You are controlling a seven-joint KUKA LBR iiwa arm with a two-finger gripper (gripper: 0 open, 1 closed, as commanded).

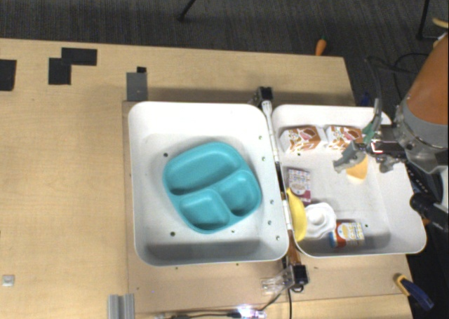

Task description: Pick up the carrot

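Two white bins sit side by side on the wooden surface [63, 191]. Left bin [144, 170] holds a teal divided plate [210, 186], lying flat near its centre. Right bin [403, 230] holds several items: two brown-and-white packets [300, 138] along the far wall, a small printed packet [299, 183] near the divider, a banana [297, 216] by the near left corner, a white bottle [319, 218] beside it, a small can [349, 233] lying on its side. The arm [429, 100] reaches in from the right. The hand [356, 155] hangs over the far right part of the right bin. The carrot [358, 169], an orange-yellow piece, sits directly at the fingertips; cannot tell whether the fingers are closed on it or merely above it.
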